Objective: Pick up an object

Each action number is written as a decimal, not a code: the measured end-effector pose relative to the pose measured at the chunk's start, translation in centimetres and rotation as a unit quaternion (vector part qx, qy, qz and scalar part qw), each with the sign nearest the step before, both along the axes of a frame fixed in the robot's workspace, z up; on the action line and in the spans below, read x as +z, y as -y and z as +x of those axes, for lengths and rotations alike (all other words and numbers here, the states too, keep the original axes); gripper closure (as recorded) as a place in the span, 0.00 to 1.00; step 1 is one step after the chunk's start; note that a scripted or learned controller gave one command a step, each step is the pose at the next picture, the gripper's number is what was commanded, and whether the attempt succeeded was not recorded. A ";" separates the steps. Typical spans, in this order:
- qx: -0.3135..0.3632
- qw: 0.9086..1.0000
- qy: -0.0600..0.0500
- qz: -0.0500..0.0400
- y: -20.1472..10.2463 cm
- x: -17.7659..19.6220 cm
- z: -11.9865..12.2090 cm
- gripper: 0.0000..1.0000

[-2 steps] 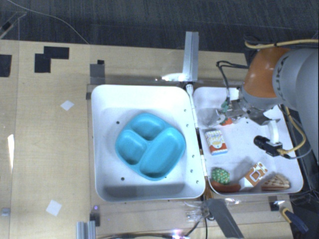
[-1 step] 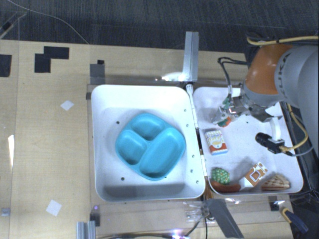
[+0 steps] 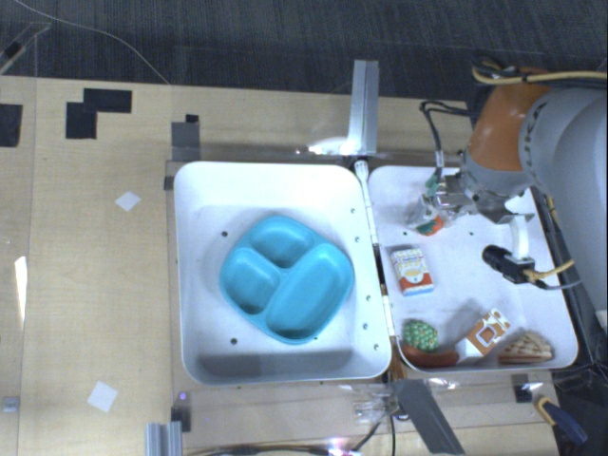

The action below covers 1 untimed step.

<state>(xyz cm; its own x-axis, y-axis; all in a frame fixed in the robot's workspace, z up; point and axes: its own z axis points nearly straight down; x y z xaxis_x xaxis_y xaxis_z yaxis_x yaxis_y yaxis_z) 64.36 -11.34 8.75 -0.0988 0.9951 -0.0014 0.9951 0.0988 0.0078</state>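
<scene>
Over in the right bin (image 3: 560, 350), the gripper (image 3: 439, 202) hovered just above a small red-green toy (image 3: 429, 224); its grip I couldn't tell.

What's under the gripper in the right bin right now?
Below the gripper a small red-and-green object lies on the floor of the right bin. The gripper covers its upper end, so whether the two touch cannot be seen.

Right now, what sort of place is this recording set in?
Most likely a robotics lab bench set up for picking trials. A grey arm reaches over two shallow white bins; one holds a blue divided plate, the other toy food such as a small carton. Cables trail nearby.
</scene>
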 end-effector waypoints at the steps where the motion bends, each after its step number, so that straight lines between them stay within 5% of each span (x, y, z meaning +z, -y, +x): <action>1: 0.002 1.000 0.000 0.000 -7.1 10.0 0.6 1.00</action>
